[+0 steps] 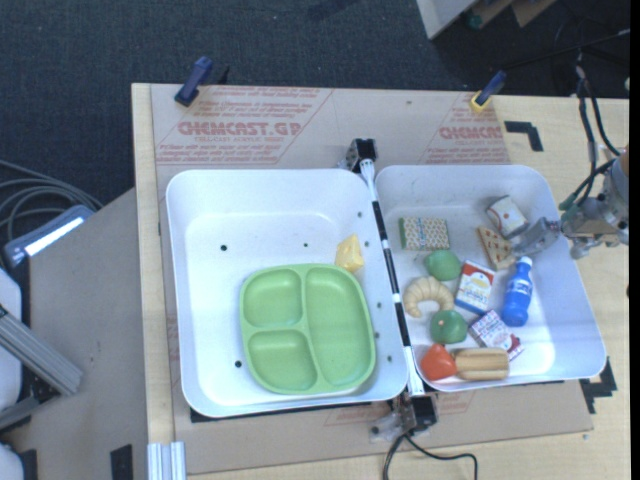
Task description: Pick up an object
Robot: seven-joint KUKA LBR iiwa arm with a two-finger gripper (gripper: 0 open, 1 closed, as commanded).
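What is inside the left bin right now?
A green divided plate with bare compartments, and a small yellow item by the left bin's right wall. Whatever lies under the plate is hidden.

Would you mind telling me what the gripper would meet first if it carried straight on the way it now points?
The gripper points toward the view's left across the right bin. First in that line looks to be the small tan waffle-like cracker just ahead of it, though the slanted view hides the gripper's height, so it might pass above.
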